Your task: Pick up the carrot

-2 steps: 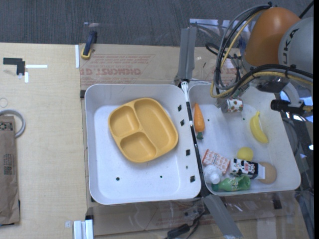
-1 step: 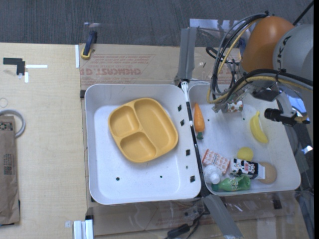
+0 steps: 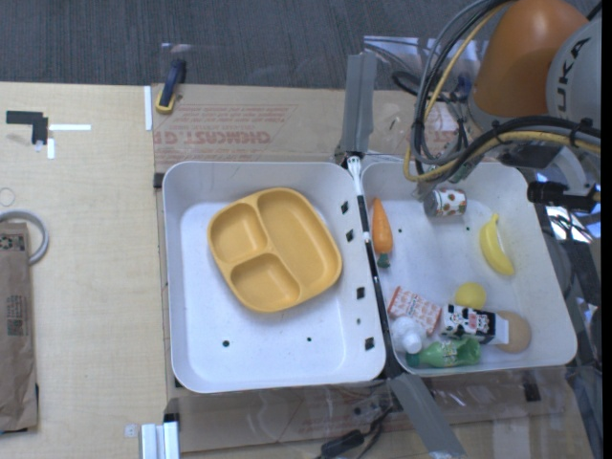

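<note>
The carrot lies in the right bin, hard against its left wall, running lengthwise with its green end toward the near side. The arm looms over that bin's far right corner, cables looping beneath it; I cannot tell how its claw stands. A banana and a small can lie nearby. The left bin holds a yellow divided plate.

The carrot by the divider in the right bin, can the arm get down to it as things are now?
Probably yes. The carrot lies uncovered against the right bin's left wall, apart from the banana. That wall may crowd a grasp.
</note>
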You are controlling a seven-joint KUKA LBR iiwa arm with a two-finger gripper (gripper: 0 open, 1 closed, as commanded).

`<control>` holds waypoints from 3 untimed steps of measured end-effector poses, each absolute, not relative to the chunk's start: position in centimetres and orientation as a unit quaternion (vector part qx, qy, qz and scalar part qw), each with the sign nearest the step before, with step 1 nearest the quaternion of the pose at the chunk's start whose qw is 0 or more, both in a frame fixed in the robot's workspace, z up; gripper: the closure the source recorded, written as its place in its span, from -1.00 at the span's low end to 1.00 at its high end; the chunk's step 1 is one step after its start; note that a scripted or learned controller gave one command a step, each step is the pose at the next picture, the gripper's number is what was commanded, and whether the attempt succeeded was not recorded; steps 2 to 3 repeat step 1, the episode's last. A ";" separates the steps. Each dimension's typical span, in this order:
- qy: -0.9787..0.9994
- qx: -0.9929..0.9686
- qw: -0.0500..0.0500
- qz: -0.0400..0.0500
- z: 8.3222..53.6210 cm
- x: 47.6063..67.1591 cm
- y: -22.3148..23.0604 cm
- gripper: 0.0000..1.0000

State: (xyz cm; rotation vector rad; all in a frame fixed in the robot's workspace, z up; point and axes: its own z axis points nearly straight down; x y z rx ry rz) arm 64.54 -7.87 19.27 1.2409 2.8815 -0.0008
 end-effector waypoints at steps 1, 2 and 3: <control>0.926 0.377 0.002 -0.001 19.2 64.8 -9.0 1.00; 0.926 0.377 0.002 -0.001 19.2 64.8 -9.0 1.00; 0.926 0.377 0.002 -0.001 19.2 64.8 -9.0 1.00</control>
